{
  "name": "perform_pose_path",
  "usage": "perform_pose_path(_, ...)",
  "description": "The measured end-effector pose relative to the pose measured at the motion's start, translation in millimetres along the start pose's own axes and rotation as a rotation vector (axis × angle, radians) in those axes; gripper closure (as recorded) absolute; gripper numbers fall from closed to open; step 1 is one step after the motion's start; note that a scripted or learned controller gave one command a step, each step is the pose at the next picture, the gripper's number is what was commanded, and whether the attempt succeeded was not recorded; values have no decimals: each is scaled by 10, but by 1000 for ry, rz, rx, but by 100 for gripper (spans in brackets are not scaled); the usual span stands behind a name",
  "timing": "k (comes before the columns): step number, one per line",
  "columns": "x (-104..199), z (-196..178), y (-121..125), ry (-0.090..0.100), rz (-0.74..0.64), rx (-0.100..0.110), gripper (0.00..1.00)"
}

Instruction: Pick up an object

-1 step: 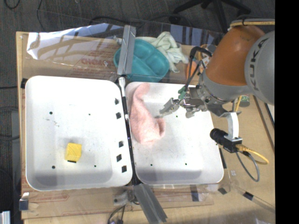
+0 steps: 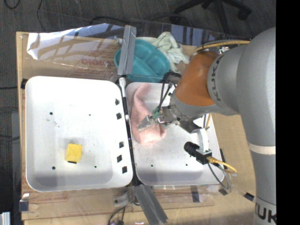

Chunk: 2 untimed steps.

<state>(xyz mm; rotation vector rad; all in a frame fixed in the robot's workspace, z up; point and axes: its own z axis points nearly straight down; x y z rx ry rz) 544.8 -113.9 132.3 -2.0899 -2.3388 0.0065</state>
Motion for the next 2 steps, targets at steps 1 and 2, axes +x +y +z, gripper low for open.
perform_pose_path(1,-6,-96,3,-1,-5,1,100)
perform_pose_path(2,97,-877,200,-1,131,-3,100)
